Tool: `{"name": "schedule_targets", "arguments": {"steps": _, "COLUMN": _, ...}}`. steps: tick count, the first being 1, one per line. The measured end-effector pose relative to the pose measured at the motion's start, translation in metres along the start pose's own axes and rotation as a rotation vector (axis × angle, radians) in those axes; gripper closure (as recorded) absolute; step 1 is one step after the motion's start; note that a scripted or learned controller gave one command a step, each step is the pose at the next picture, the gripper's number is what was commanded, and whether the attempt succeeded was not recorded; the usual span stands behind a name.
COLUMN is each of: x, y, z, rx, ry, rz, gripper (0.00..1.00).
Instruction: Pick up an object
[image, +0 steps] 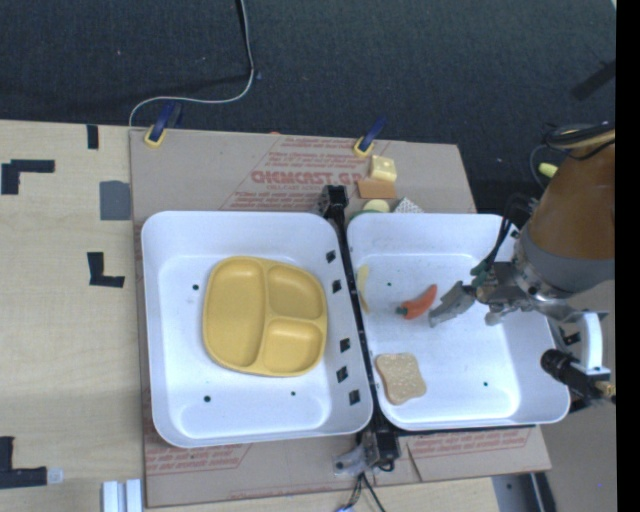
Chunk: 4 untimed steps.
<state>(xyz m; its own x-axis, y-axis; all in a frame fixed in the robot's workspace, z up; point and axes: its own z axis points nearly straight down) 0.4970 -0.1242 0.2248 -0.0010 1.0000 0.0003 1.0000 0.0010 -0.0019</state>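
The right bin (500, 395) holds a small orange-red carrot-like piece (420, 300) near its middle. A slice of toast (401, 377) lies near its front left corner, and a pale yellow sliver (362, 284) rests against its left wall. My gripper (472, 310) hangs over the right half of this bin, just right of the carrot piece. Its two fingers stand spread apart, open, with nothing between them. The left fingertip (443, 311) is close to the carrot piece but apart from it.
A yellow divided plate (265, 315) fills the middle of the left bin (170, 400). Behind the bins, on the cardboard, sit a yellow-orange block (378, 178) and a small pale round item (375, 207). The arm's grey body (570, 235) covers the right bin's right edge.
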Motion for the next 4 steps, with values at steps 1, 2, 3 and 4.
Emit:
{"name": "schedule_targets", "arguments": {"steps": 1, "x": 0.022, "y": 0.1, "z": 0.117, "rx": -0.008, "ry": -0.001, "rz": -0.004, "gripper": 0.0}}
{"name": "schedule_targets", "arguments": {"steps": 2, "x": 0.005, "y": 0.094, "z": 0.133, "rx": -0.019, "ry": -0.009, "rz": 0.0, "gripper": 0.0}}
{"name": "schedule_targets", "arguments": {"steps": 3, "x": 0.009, "y": 0.091, "z": 0.128, "rx": -0.004, "ry": -0.001, "rz": 0.0, "gripper": 1.0}}
{"name": "schedule_targets", "arguments": {"steps": 4, "x": 0.075, "y": 0.1, "z": 0.035, "rx": -0.008, "ry": 0.001, "rz": -0.007, "gripper": 1.0}}
